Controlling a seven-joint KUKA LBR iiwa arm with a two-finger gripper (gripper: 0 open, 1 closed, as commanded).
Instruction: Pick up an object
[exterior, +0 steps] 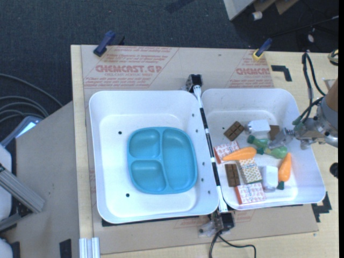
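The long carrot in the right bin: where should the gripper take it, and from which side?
Likely across the carrot's thick middle, coming straight down from above. It lies flat, pointing left-right, so the fingers would close across its narrow width. A brown block and a patterned card crowd its near side, and green pieces sit at its right end, so side approaches look blocked.

Tray (161, 160) turquoise; bins (107, 144) white; carrots (239, 154) orange; blocks (232, 174) brown; cracker (250, 172) speckled tan; tabletop (134, 69) red-lettered tan.

Both white bins (102, 160) smooth glossy plastic; blue tray (161, 160) at 9 o'clock matt plastic; bench (134, 69) paper-covered board
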